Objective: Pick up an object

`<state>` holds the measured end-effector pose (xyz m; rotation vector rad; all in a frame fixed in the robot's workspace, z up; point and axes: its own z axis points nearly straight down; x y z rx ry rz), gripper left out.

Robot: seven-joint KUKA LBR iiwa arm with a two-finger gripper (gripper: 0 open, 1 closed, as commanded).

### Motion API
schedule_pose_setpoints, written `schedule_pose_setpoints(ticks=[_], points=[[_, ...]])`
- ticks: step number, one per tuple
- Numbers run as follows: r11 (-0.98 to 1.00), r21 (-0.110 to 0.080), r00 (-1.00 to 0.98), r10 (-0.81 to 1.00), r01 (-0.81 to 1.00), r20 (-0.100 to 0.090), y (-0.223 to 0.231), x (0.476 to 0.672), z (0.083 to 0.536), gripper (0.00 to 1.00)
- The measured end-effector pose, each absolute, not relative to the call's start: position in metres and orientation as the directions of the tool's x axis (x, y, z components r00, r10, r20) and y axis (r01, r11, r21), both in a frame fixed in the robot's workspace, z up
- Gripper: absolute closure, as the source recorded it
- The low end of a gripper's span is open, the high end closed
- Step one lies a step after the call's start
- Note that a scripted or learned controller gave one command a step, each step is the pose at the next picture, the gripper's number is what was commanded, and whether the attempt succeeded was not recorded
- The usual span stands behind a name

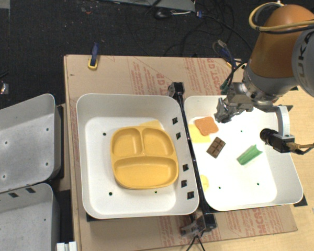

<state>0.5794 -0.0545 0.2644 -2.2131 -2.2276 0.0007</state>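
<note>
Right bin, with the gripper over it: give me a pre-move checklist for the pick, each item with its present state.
1. Gripper above the right bin: ok.
2. Candidates in that bin, orange piece, brown piece, green piece: ok.
3. The three lie apart from one another: ok.
4. Gripper nearest the orange piece: ok.
5. Anything between the fingers: cannot tell.
6. Yellow tray lies in the left bin, away from the pick: ok.

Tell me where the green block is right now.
The green block lies in the right bin, right of the brown piece and below the arm's pincer in the camera view.
</note>
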Motion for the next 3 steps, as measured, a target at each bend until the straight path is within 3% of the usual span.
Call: schedule_pose_setpoints(ticks=[3], points=[[0.007, -0.003, -0.007, 1.0, 1.0, 0.001, 0.086, 0.527, 0.233, 1.0]])
